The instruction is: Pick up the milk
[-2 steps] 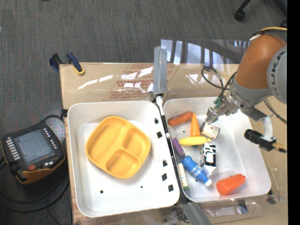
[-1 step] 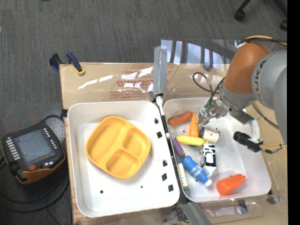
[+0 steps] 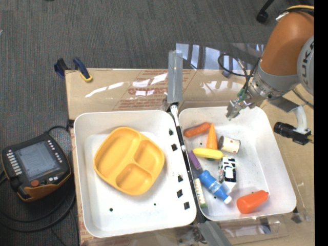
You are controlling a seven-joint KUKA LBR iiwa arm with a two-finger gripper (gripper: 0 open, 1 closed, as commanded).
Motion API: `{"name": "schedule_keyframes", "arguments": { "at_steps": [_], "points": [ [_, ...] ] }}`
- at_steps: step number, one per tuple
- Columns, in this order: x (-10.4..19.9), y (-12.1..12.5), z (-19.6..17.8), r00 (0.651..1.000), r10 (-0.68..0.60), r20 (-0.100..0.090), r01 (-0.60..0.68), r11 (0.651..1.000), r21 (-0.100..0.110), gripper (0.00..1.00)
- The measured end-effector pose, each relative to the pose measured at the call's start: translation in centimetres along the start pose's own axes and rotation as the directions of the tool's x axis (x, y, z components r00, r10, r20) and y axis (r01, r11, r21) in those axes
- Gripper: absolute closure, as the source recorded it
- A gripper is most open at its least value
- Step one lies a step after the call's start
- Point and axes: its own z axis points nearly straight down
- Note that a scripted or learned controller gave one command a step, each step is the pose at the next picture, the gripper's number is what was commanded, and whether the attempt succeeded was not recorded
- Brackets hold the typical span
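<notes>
Claw [image 3: 234, 110] hovers at twelve o'clock over the right bin [image 3: 279, 152], grip unreadable; milk [image 3: 228, 170] is wedged against banana [image 3: 207, 152] and blue bottle [image 3: 214, 185], so a misgrab looks likely.

Tool [image 3: 234, 109] fingers too small to tell; arm [image 3: 287, 45] cut by right edge.

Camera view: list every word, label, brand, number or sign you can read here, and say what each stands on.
"KU": large letters, cut off by the frame, on the grey arm.
Red print on the cardboard behind the bins: blurred by glare, unreadable.
Black-and-white milk carton: markings too small to read.
Blue bottle label: too small.
Handheld controller screen: too blurred.
</notes>
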Motion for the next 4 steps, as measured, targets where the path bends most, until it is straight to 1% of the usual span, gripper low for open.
{"name": "schedule_keyframes", "arguments": {
  "at_steps": [1, 2, 3, 4],
  "points": [
    [-2.5, -0.9, -6.2, 0.991, -0.131, 0.001, 0.131, 0.991, 0.000, 1.00],
    [-7.0, -3.5, -6.7, 0.929, -0.370, 0.002, 0.370, 0.929, -0.001, 1.00],
    [-7.5, -5.0, -8.9, 0.860, -0.510, 0.003, 0.510, 0.860, -0.001, 1.00],
    [-7.7, -4.2, -13.5, 0.759, -0.652, 0.003, 0.652, 0.759, -0.001, 1.00]
  ]
}}
